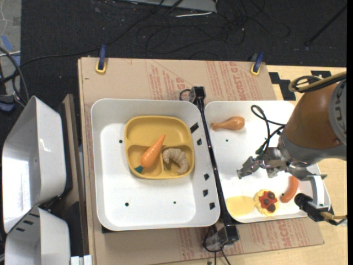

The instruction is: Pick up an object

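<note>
Drumstick [229, 124] lies in right bin [242, 108], near its far-left corner, long axis approx. left-right. Gripper [246, 169] hangs nearer the camera, just right of it, apart. Grip state: cannot tell.

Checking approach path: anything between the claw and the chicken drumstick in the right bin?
Camera view: bare white bin floor between the claw and the tan toy chicken drumstick; a thin black cable loops just right of that stretch.

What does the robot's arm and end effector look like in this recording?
The arm is a bulky rounded body with a grey shell and a broad orange band above the wrist. Black cables loop from it over the right white bin. The end effector is a small dark grey metal assembly.
</note>
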